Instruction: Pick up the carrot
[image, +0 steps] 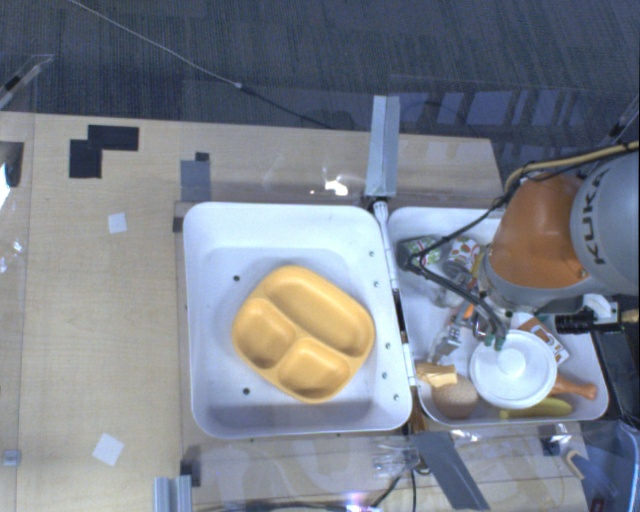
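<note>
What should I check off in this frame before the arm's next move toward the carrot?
1. Carrot found: ok, the carrot's orange end shows near the right bin's right wall.
2. Carrot fully exposed: not ok, a white round shape covers its left part.
3. Arm over the right bin: ok.
4. Carrot gripped: cannot tell.
5. Clear of neighbours: not ok, a yellow banana-like piece lies right beside it.
6. Yellow divided plate out of the way: ok, in the left bin.
</note>
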